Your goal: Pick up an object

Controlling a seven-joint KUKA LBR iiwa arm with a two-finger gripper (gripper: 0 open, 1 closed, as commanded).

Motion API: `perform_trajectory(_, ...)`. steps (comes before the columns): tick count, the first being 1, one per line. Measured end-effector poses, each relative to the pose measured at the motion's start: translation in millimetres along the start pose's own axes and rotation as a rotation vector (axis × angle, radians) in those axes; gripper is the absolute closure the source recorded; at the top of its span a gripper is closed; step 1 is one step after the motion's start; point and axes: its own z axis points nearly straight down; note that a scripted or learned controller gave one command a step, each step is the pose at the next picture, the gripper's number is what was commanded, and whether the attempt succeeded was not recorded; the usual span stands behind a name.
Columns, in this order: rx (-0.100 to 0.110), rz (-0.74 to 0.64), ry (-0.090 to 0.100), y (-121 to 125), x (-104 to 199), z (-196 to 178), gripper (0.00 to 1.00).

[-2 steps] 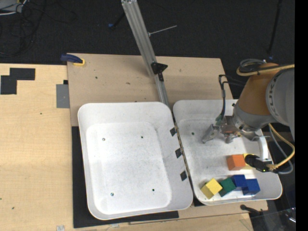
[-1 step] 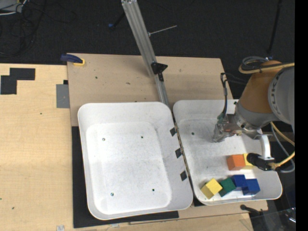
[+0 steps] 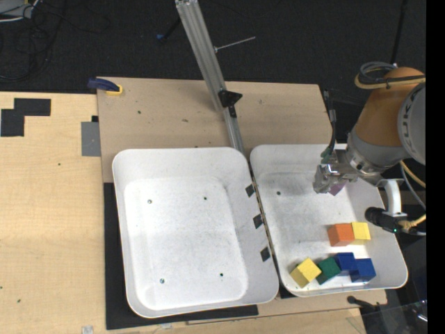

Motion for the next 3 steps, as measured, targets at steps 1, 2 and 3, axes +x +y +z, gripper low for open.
perform_trajectory(1, -0.002, 0.001, -0.001, 2.9, -8.1, -61.4, 1.0)
perform_trajectory(2, -0.001, -0.001, -0.001, 8.2, -9.3, -105.1, 1.0)
perform_trajectory(3, 0.007, -0.003, 0.003, -3.9, 39.5, -94.3, 1.0)
